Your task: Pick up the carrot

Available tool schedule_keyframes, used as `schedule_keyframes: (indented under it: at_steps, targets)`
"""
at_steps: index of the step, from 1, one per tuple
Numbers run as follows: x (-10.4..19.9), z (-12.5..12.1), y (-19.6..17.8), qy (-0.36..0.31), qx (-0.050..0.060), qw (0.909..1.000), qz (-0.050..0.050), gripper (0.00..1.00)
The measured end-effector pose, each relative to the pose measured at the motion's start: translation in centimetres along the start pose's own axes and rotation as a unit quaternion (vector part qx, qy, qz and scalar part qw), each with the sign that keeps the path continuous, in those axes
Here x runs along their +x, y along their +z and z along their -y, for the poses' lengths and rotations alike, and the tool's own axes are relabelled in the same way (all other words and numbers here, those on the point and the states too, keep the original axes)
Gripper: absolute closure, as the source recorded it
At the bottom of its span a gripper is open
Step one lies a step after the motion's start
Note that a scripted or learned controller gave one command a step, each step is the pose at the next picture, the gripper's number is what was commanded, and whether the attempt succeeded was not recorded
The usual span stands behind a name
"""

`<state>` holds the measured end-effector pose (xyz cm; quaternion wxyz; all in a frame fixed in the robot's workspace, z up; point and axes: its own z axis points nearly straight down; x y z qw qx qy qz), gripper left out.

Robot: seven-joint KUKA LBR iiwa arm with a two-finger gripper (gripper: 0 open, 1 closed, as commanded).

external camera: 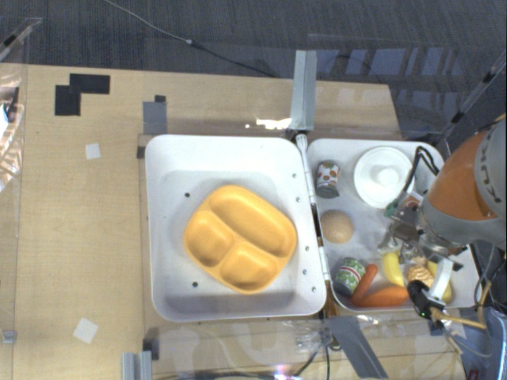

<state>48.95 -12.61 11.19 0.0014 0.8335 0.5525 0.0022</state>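
Carrot (386, 296) lies along bin (346, 150) lower wall, just below claw (408, 249); cannot tell claw's state.

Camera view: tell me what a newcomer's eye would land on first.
The big yellow divided plate sits alone in the middle of the left bin. The right bin is crowded with small items, with the orange carrot lying along its lower edge. The arm, with its orange band, hangs over that bin's right side.
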Motion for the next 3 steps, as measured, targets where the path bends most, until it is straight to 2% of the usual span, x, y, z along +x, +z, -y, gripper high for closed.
schedule_keyframes:
  at_steps: [1, 2, 3]
  targets:
    - [0.0, 0.0, 0.0, 0.0, 0.0, 1.0, 0.0, 0.0]
    - [0.9, 0.5, -1.7, 0.103, 0.001, 0.9947, 0.0, 0.0]
    - [3.9, 1.6, -0.1, 0.123, -0.004, 0.9924, 0.001, 0.0]
